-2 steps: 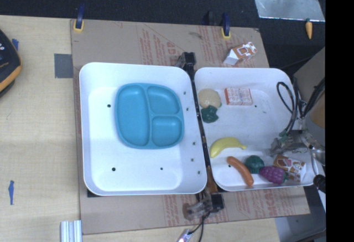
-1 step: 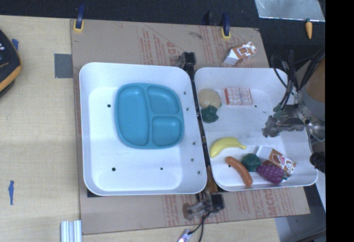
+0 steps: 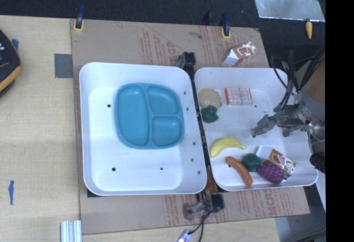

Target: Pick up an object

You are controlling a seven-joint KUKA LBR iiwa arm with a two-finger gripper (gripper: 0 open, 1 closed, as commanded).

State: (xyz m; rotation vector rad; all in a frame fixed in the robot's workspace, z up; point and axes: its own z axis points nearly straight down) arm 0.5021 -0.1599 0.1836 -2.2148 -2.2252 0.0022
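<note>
At the frame's right, the claw (image 3: 264,127) hangs open and empty over the right bin (image 3: 249,77), where a curved yellow banana (image 3: 225,145) lies at lower left beside an orange sausage (image 3: 239,171).

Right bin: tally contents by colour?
In the right bin, claw excluded:
Yellow: 1, banana
Green: 2, pieces and
Orange: 1, sausage
Purple: 1, grapes
Beige: 1, lump
White/red packs: 2, and
Total: 8
</note>
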